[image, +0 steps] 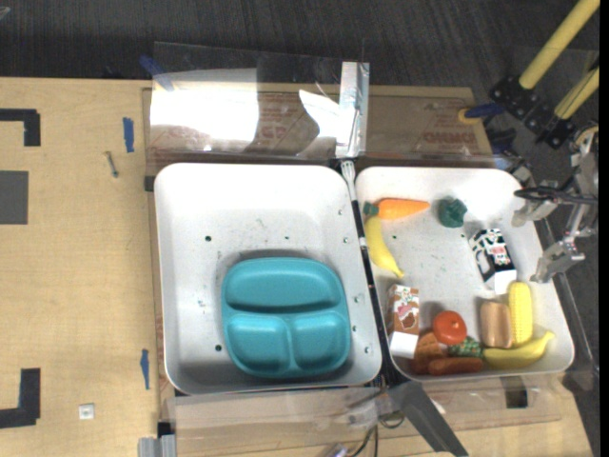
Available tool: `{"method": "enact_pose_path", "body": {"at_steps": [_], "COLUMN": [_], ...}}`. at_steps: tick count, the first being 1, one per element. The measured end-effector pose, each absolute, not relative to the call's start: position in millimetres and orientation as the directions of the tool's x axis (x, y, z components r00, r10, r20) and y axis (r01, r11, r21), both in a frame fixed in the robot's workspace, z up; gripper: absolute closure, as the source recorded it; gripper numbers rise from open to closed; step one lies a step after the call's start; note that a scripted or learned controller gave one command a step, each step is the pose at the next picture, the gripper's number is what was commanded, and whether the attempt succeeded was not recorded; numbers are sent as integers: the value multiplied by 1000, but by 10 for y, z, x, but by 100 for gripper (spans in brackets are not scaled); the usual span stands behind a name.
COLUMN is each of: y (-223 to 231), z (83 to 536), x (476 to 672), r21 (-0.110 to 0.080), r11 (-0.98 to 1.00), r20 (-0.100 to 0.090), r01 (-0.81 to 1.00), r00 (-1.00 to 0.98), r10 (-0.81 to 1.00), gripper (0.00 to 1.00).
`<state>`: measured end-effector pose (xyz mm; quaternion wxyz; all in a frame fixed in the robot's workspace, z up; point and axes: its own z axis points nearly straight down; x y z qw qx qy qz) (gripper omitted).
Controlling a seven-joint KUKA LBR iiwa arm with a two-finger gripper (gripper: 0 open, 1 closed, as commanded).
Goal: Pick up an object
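I'm at the start — nothing picked yet, and my next move calls for reaching in over the right bin [561, 346] and choosing one toy, perhaps the carrot [403, 208] lying apart near its far wall. My claw [561, 246] sits at that bin's right rim — whether it's parted or clenched I cannot tell, and it touches no toy.

Tray [284, 314] in left bin [181, 255]

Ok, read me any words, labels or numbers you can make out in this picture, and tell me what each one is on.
Nothing reads clearly.
Cardboard panel behind the bins: faint reddish printing, too blurred to read.
Small carton in the right bin: printed pictures, lettering too small.
Black-and-white carton: cow-patch pattern, no legible text.
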<state>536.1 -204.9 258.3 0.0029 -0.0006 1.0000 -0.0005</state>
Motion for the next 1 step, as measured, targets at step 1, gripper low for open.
{"method": "enact_pose_path", "body": {"at_steps": [1], "y": [-2234], "z": [1276], "x": [4791], "r21": [3], "r11": [1000], "r20": [5], "r01": [-15], "r00": [-1000], "r10": [-15], "gripper": [0]}}
